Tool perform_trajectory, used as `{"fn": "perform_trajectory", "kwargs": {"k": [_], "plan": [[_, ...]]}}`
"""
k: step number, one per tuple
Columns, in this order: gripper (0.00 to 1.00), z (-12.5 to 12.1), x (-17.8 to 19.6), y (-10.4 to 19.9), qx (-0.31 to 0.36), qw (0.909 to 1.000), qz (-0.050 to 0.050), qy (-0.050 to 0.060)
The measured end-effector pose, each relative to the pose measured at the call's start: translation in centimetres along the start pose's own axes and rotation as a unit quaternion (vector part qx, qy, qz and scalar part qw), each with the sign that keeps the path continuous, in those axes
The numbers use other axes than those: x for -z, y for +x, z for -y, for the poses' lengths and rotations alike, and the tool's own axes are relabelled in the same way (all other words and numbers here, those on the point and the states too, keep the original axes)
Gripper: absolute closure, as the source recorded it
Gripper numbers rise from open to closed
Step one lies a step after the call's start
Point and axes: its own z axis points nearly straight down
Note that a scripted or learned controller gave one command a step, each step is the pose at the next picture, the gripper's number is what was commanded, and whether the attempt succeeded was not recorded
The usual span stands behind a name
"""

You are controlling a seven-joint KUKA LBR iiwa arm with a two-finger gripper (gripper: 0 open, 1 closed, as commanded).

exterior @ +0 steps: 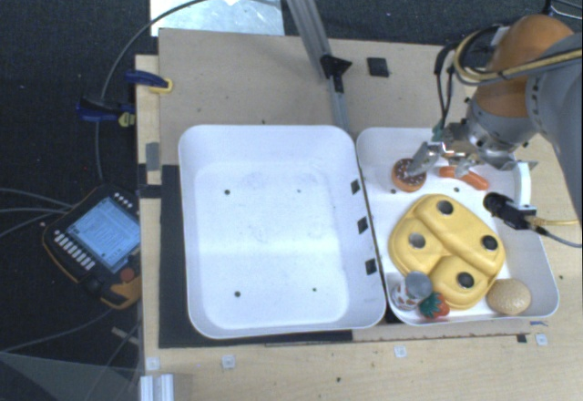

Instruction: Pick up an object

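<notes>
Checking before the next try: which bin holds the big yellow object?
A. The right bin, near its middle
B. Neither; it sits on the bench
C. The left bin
A: the yellow object lies inside the right bin, below the gripper.

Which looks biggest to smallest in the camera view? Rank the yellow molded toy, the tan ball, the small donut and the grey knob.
1. yellow molded toy, by far the largest.
2. tan ball.
3. small donut and grey knob: too alike in apparent size to rank; the gripper also partly covers the donut.
</notes>
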Motion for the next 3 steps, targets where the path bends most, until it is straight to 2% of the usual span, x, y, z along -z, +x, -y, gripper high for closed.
{"fn": "perform_trajectory", "kwargs": {"k": [1, 2, 3], "plan": [[1.00, -0.2, 1.3, 0.0, 0.000, 1.0000, 0.000, -0.003], [1.00, -0.3, 5.9, 0.5, 0.002, 1.0000, 0.000, -0.004], [1.00, -0.4, 7.5, 0.5, 0.002, 1.0000, 0.000, -0.002]]}}
